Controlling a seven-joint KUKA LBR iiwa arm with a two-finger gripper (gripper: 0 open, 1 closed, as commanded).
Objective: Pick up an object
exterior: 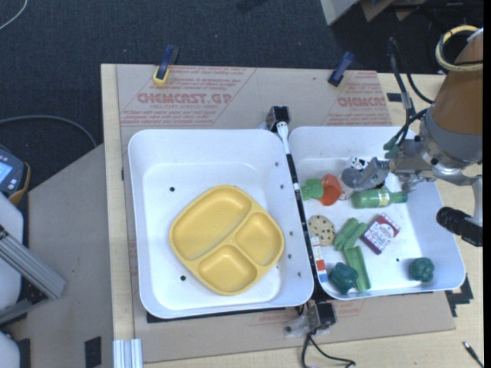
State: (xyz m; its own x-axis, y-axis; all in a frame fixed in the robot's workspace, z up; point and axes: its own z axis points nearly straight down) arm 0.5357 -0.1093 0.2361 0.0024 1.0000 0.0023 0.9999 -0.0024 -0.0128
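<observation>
My gripper point(367, 176) hangs low over the back of the right bin point(441, 205), reaching in from the right. Just below it lies a green bottle point(377, 198) on its side. To the left sits an orange-red toy vegetable point(330, 191) with a green leafy top point(311, 188). A small black-and-white object point(357, 162) rests just behind the gripper. Further forward are a cookie point(320, 228), green pods point(349, 233), a maroon packet point(380, 234), a teal lump point(342, 279) and a dark green piece point(420, 268).
The left bin point(153, 167) holds a yellow divided plate point(226, 238). A black clip point(278, 116) sits at the back where the two bins meet. Blue clamps point(164, 65) point(341, 69) pin the cardboard base at its far edge.
</observation>
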